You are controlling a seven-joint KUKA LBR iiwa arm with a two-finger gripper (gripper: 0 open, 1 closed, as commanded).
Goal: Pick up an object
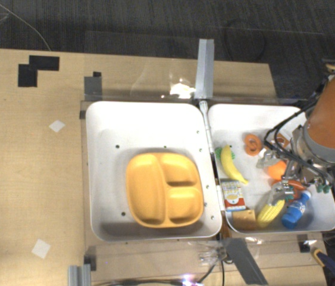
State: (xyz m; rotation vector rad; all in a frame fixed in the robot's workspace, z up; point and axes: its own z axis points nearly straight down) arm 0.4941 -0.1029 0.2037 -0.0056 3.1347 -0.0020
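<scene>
My gripper (285,182) hangs low over the right bin (256,119), reaching in from the right below the orange band of the arm (334,115). Right under it lie an orange item (276,169), partly hidden, and a yellow corn cob (269,212). A blue bottle (295,213) lies just right of the cob. Further left are a banana (231,165) with a green tip, a small orange ring (251,143), a red and white carton (232,196) and a brown piece (244,218).
The left bin (105,130) holds a yellow divided plate (163,188). A grey post (204,70) stands at the back between the two bins. Black cables (277,130) loop off the wrist over the right bin.
</scene>
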